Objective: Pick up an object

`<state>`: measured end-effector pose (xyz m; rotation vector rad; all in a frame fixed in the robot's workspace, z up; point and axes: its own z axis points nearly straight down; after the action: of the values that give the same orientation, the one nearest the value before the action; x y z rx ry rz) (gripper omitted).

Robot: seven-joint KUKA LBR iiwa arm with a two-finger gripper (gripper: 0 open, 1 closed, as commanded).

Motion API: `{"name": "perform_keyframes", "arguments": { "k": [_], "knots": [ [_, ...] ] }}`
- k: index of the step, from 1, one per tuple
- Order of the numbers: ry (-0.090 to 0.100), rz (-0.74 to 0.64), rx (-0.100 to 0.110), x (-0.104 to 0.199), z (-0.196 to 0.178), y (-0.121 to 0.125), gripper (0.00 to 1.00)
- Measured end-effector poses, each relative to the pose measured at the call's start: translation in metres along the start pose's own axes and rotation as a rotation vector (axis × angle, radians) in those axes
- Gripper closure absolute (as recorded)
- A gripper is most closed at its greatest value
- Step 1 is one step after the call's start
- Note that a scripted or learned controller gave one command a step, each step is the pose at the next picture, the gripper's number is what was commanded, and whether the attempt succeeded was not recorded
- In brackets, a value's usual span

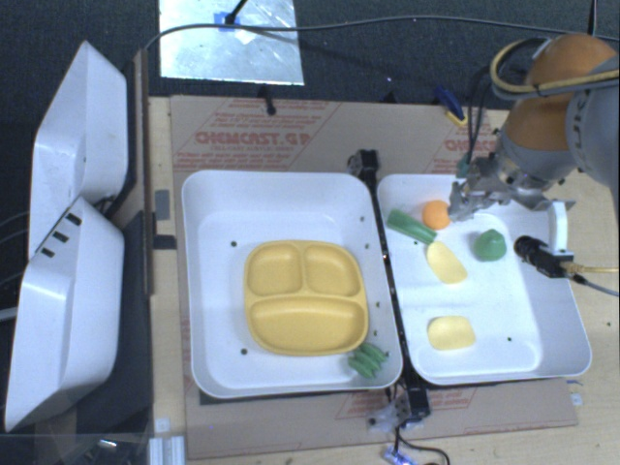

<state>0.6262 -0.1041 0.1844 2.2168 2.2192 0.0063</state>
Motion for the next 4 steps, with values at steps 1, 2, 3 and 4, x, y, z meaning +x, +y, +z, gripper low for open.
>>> {"name": "perform_keyframes", "arguments": {
  "k": [1,2,3,4],
  "knots": [
    [0.000,-0.001,0.001,0.010,-0.054,-0.003,1.00],
    [0.000,0.000,0.001,0.009,-0.103,-0.001,1.00],
    [0.001,-0.003,0.006,0.056,-0.083,-0.005,1.00],
    [0.002,-0.003,0.006,0.099,-0.074,-0.002,1.00]
  ]
}}
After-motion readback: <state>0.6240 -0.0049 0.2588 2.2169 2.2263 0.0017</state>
